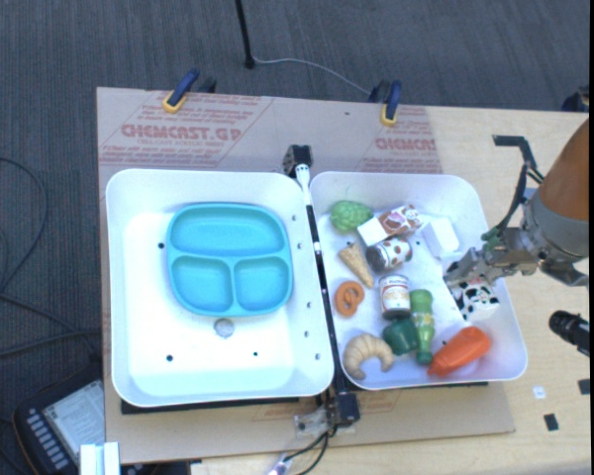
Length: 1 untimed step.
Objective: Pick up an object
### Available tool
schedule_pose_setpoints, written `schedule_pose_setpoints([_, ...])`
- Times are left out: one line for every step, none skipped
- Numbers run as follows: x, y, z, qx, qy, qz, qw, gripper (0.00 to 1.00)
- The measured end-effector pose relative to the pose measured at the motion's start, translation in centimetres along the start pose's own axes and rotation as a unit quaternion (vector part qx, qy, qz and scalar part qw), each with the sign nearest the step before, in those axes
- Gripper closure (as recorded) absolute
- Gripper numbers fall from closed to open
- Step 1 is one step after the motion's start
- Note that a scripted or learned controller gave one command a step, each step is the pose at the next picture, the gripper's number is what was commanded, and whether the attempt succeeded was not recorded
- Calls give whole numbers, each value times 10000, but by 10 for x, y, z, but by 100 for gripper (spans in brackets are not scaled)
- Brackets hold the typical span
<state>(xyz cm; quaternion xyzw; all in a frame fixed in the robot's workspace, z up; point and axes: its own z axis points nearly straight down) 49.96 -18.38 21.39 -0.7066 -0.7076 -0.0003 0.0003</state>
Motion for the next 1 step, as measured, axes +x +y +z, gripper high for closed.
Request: schedule_pose_setpoints([0, 1, -9, -4, 0, -5, 10000, 100])
